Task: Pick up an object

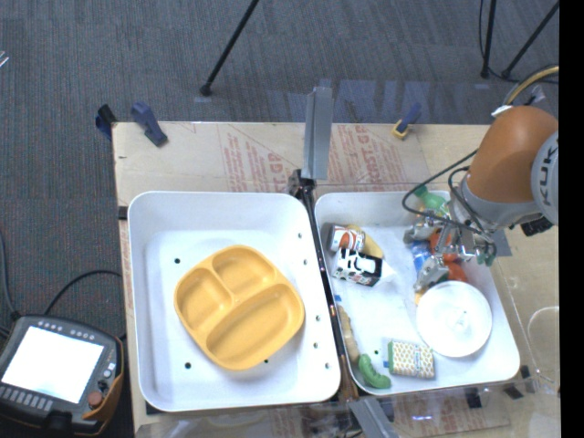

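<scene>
My gripper (444, 252) hangs low over the back right part of the right bin (399, 290), below the arm's orange band (513, 158). Small blue and orange items (429, 265) lie right under it, partly hidden by it, and I cannot tell whether it touches them. A white round dish (453, 318) sits just in front of the gripper. A black, white and orange carton (355, 255) lies to the gripper's left. Near the front edge rest a green piece (373, 371) and a speckled pale pad (411, 359).
The left bin (155, 245) holds a yellow divided plate (239, 306). A wooden-handled tool (344, 332) lies along the right bin's left wall. A green item (429, 197) sits at its back rim. A grey upright post (318, 140) stands behind the bins.
</scene>
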`<state>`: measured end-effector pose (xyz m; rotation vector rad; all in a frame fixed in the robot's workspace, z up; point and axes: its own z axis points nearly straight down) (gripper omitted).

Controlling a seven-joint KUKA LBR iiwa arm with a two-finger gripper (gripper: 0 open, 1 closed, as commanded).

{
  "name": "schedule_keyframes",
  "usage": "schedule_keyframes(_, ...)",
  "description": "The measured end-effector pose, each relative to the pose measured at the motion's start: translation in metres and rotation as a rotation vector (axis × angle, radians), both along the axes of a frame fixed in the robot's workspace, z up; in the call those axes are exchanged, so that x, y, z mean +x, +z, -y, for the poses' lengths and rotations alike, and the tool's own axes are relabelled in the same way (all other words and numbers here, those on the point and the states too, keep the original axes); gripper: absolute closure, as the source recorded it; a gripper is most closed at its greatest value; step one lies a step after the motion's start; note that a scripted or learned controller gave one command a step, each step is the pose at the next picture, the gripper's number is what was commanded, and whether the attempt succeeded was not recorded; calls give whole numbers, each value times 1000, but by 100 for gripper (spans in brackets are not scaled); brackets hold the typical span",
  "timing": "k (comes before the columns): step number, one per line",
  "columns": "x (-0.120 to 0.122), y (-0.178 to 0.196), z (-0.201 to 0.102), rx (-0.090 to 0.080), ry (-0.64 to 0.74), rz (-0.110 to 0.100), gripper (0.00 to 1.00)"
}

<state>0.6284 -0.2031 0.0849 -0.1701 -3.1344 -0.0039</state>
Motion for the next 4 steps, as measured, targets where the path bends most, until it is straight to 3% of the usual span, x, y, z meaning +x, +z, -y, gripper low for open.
schedule_keyframes(2, -19, 1, 0, 0, 69, 1, 0)
schedule_keyframes(3, -30, 0, -20, 1, 57, -1, 0)
schedule_keyframes(4, -54, 1, -17, 1, -24, 1, 0)
